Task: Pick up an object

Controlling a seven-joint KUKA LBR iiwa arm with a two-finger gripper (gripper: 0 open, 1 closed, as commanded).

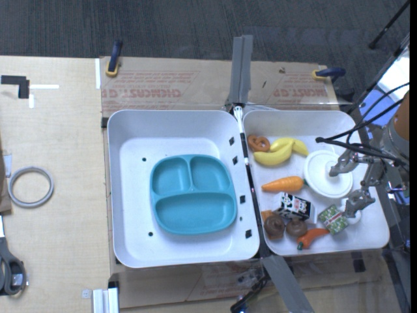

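- As the arm reaches in from the right, its gripper (352, 186) hangs over the right bin (374, 240) with its two fingers spread well apart and nothing between them.
- One finger (340, 166) lies over the edge of a white round dish (322, 173); the other finger (359, 204) sits lower, just beside a small green-and-white carton (333, 219).
- Toy food crowds that bin: a banana (279, 150) with a pretzel (258, 143) touching its left end, a carrot (284, 184) below them, a black-and-white packet (294, 205), two brown chocolate pieces (285, 226), and a second, smaller carrot (311, 237) near the front wall.
- Next door, the left bin (127, 194) holds a blue divided plate (193, 193), well apart from the gripper.
- A grey ring (28, 186) rests on the bench (52, 142) to the far left, clear of both bins.
- By the look of it, the pick has reached the approach stage: jaws wide, poised above the pile, no object yet taken.
- Which item is the target cannot be told for certain; the white dish and the carton lie closest.
- Judging from the layout, the next move calls for a straight descent so the fingers straddle one item alone, then a firm close; the carton's neighbours sit close enough to foul a finger.
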